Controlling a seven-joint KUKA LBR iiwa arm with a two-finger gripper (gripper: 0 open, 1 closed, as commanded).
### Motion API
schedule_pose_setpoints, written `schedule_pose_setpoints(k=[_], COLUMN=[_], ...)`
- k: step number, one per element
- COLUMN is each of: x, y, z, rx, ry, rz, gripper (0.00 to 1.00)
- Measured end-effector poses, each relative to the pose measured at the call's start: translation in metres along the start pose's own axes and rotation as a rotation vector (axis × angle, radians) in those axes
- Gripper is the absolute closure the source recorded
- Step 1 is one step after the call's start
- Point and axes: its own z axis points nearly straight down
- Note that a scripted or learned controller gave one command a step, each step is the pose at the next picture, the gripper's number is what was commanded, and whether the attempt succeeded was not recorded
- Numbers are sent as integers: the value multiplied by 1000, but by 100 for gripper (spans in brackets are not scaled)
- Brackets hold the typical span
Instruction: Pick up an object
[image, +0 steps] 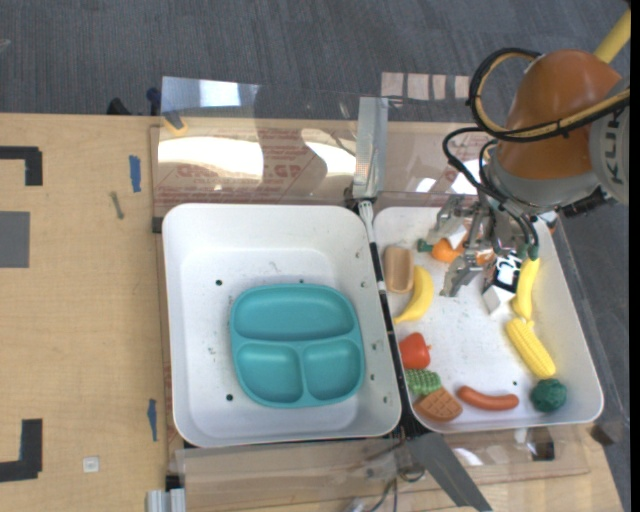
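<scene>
My end effector (478, 262) hangs over the upper part of the right bin (585, 345), at about one o'clock from that bin's middle. I cannot tell how it stands, nor whether anything sits in it. A small orange piece (443, 250) lies just at its nine o'clock side. Further toward nine lie a tan bread roll (398, 268) and a curved banana (419, 296). At five o'clock from me lies a corn cob (530, 346), with a green broccoli (548, 396) below it. The left bin (190, 300) carries a teal divided tray (296, 342).
</scene>
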Motion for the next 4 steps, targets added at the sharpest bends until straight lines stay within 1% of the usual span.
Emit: schedule_pose_setpoints(k=[1, 2, 3, 4], x=[7, 17, -4, -10], y=[-20, -12, -11, -7], z=[83, 91, 90, 91], rx=[0, -2, -2, -7], ry=[-16, -15, -3, -14], rz=[49, 315, 438, 831], gripper=[0, 0, 0, 0])
